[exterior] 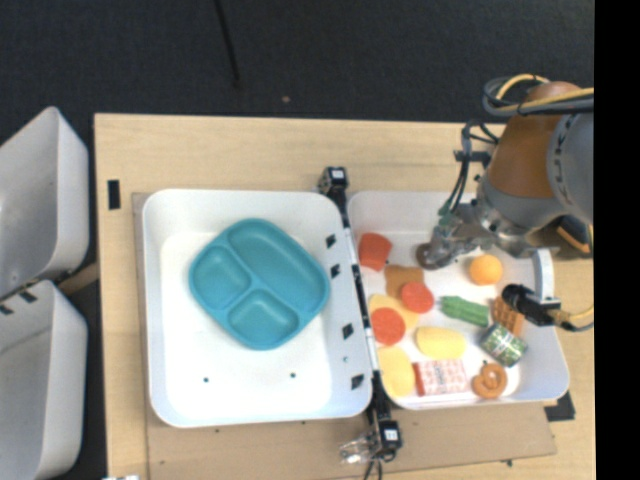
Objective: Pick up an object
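The right bin [455, 206] serves as landmark. Loose items fill it: an orange ball [485, 269] near its right wall, a green piece [463, 309] just below that ball, red discs [388, 325] toward its left wall, a yellow piece [441, 343] and a pretzel [489, 380] near its lower edge. The gripper [436, 253] hangs over the bin's upper middle, just left of the ball; its opening cannot be determined. The left bin [160, 368] holds a blue compartment plate [259, 282].
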Controlling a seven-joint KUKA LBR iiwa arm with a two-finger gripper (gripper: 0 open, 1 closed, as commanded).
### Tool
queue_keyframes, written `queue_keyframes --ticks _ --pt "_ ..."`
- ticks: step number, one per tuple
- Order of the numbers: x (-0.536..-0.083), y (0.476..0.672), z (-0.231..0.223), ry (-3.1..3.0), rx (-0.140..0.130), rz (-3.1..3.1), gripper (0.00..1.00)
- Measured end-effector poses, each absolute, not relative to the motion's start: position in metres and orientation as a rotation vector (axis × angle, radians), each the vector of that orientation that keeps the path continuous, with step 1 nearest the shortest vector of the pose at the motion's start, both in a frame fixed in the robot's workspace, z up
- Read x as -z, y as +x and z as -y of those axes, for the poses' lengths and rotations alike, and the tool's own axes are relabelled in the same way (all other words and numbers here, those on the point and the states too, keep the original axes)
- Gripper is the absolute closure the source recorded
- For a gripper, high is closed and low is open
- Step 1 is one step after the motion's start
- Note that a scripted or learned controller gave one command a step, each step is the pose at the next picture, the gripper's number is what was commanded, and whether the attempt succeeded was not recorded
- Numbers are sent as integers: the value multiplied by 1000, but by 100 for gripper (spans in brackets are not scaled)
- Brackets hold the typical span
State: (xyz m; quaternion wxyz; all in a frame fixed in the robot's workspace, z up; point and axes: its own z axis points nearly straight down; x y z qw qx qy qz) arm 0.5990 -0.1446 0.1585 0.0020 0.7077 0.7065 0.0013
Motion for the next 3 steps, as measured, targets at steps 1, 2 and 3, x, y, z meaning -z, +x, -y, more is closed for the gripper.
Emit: queue_keyframes --ticks 1,2,3 --pt "-223 601 146 2215 -6 -2218 100" --pt "-242 602 148 2217 -3 -2222 100" --pt "-231 582 103 2218 2 -2227 100"
